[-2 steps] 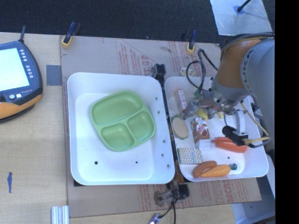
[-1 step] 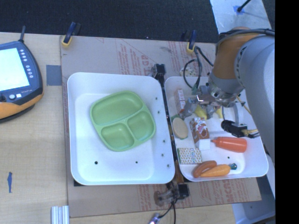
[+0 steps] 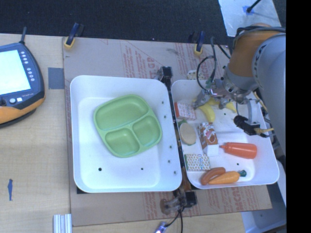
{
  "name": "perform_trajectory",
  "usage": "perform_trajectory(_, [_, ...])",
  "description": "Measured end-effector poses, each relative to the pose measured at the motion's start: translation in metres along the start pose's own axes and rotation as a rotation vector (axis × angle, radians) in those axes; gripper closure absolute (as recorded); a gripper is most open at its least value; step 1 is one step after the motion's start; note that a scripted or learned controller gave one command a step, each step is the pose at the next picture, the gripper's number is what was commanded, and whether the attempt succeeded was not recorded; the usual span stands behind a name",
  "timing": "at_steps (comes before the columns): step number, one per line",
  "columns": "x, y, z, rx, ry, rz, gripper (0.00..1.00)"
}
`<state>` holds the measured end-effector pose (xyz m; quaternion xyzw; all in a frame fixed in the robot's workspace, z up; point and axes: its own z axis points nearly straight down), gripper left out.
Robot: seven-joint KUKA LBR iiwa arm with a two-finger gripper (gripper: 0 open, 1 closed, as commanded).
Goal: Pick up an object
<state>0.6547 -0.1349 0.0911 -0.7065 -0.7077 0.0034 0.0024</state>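
My gripper (image 3: 212, 97) hangs low over the far end of the right bin (image 3: 265, 171), just above a yellow banana (image 3: 208, 112). The wrist and cables hide where the two meet, so no hold on the banana is visible. Nearer in the same bin lie a red and white packet (image 3: 184, 110), a beige round piece (image 3: 188, 134), a brown and white packet (image 3: 208, 135), an orange bottle (image 3: 239, 150), a green patterned box (image 3: 197, 162), a sausage (image 3: 212, 174) and a carrot (image 3: 227, 178).
The left bin (image 3: 82, 174) holds a green divided plate (image 3: 127, 125). A handheld control tablet (image 3: 17, 84) rests on the bench at far left. Blue clamps (image 3: 72, 35) pin the cardboard at the back edge. The arm's grey and orange body (image 3: 257, 57) fills the upper right.
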Motion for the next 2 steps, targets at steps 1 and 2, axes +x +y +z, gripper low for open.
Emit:
perform_trajectory(1, [0.0, -0.001, -0.01, 0.007, 0.001, -0.004, 1.0])
perform_trajectory(2, [0.083, -0.011, -0.102, -0.008, 0.003, -0.003, 1.0])
